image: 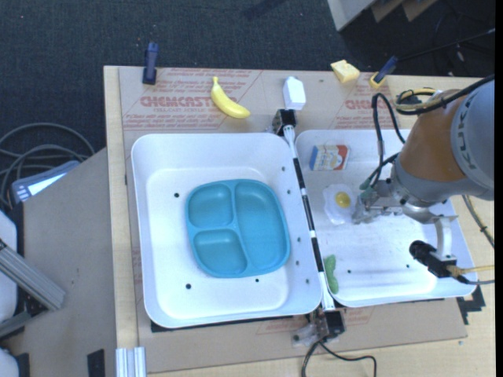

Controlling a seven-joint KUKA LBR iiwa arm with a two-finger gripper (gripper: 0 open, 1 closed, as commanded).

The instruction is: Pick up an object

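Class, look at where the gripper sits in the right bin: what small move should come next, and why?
Probably a short drop straight down. The gripper hangs in the right bin, close beside the clear packet with a yellow centre, and nothing shows between its fingers, so the packet looks like the nearest thing to grasp.

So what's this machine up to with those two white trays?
A robot arm reaches in from the right over the right bin, its gripper low beside a small clear object with a yellow center. A small carton and a green item also lie there. The left bin holds a blue divided plate.
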